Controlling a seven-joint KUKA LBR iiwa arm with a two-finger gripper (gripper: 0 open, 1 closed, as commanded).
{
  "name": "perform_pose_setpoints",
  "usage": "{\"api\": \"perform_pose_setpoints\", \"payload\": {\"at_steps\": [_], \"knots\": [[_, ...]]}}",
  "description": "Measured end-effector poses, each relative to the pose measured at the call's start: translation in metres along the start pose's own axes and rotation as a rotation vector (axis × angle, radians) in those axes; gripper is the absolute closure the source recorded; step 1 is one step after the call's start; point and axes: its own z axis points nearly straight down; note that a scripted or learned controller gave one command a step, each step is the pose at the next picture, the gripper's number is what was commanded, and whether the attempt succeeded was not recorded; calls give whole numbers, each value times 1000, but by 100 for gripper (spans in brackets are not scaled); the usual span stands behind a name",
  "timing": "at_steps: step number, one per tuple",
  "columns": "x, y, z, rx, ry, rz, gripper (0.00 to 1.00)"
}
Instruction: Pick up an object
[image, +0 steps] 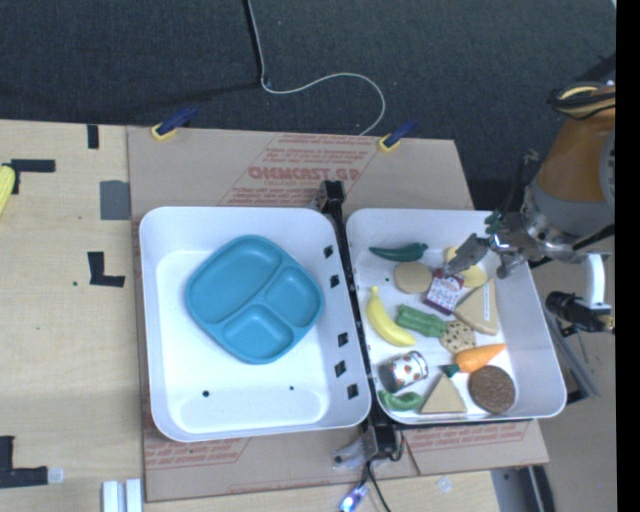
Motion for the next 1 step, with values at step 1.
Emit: {"api": "perform_pose_setpoints", "payload": {"at_steps": [1], "knots": [[75, -20, 53, 6, 3, -4, 0]]}}
